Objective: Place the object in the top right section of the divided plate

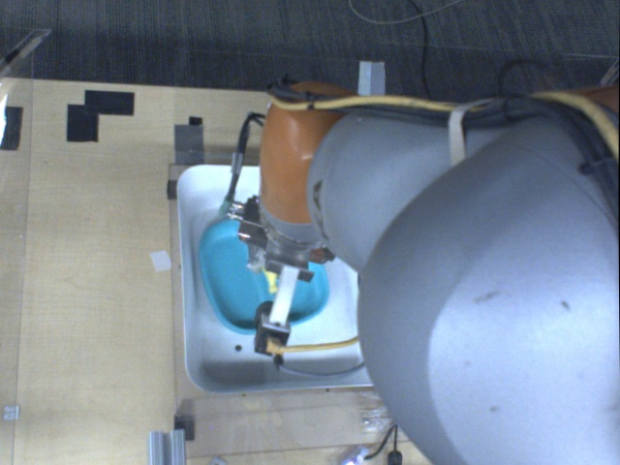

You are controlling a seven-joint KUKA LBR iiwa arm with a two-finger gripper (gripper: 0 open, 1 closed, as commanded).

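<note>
Over the middle of the blue plate (219,264), hanging down from the orange band of the grey arm (484,260): the gripper (283,265). Seen from above and behind, so cannot tell how far open, nor whether gripping anything. Just beneath, a small yellow patch (272,281) against the blue, possibly the object. Too small and too covered to name, and impossible to say whether held or resting on the plate, or in which section. Plate itself bright sky-blue, rounded, smooth and glossy. Left side and lower right edge in sight, rest hidden under the wrist; dividers not to be made out. Lying flat in a shallow white bin (208,361), nearer its left wall. Underneath, a pale wooden bench (87,308), with black angular marks (97,112) toward the far left corner, a small white tag (160,260) left of the bin, and a grey metal bracket (189,143) at the bin's far left corner. Beyond the bench, dark grey carpet (194,8) with a thin cable (424,29) looping across.
</note>
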